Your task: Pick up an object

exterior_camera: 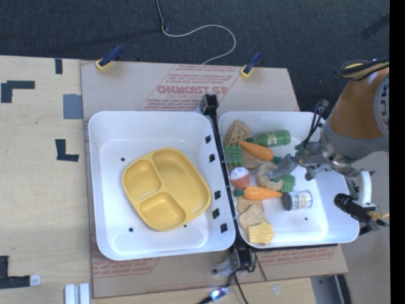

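Observation:
The right bin (330, 228) holds a heap of toy foods. Among them are a green bottle (271, 138), an orange carrot (256, 149) below it, a second carrot (261, 194), a small jar with a black cap (297, 200), a cracker (251, 216) and a yellow cheese piece (260, 234). My gripper (283, 167) reaches in from the right. It hangs low over the middle of the heap, above a pale round piece (266, 175) and a green piece (288, 182). I see nothing held in it.
The left bin (107, 144) holds a yellow divided plate (166, 187). A triangular waffle piece (237, 132) lies against the black divider (215, 151) between the bins. The arm's orange band (357, 109) stands over the right bin's right wall. Both bins sit on cardboard (183, 87).

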Tool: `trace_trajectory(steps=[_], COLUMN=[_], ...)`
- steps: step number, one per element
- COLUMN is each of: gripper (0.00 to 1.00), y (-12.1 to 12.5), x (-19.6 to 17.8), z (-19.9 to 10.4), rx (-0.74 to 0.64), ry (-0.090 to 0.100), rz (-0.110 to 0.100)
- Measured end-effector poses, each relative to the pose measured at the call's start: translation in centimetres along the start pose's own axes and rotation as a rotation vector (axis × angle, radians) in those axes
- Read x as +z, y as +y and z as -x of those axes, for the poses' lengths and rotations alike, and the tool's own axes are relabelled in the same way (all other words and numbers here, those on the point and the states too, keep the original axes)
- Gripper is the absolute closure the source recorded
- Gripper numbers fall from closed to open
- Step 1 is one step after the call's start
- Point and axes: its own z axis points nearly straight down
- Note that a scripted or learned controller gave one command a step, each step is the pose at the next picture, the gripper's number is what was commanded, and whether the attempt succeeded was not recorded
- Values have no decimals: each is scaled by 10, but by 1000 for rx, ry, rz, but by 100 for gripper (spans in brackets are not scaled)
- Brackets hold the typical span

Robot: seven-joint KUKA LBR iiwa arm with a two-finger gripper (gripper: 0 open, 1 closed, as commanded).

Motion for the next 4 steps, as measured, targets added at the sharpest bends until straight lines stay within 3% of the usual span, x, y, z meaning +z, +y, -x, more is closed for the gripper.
trace_trajectory(steps=[2,3,4], gripper=[0,100,100], y=[0,1,-9], x=[89,75,23], z=[-4,-6,-4], rx=[0,-2,0], ry=[-1,3,-1], rz=[7,9,8])
